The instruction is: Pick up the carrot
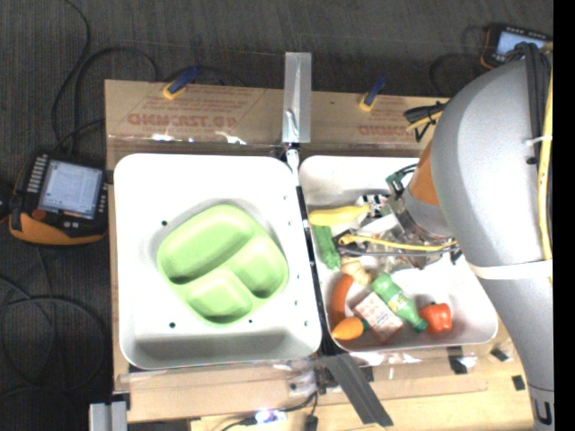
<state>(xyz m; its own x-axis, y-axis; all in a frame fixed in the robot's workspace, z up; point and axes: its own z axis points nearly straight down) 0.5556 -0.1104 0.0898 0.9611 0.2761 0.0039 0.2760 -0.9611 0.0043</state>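
The carrot (340,302) lies at the right bin's (476,330) front-left, below-left of the jaws, whose state I cannot tell.

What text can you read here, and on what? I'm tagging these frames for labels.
"CHEMCAST GP", roughly: red print on the brown board behind the left bin, partly blurred.
Red print on the board behind the right bin: too blurred to read.
Carton label in the right bin: too small to read.
Pendant screen, far left: unreadable.
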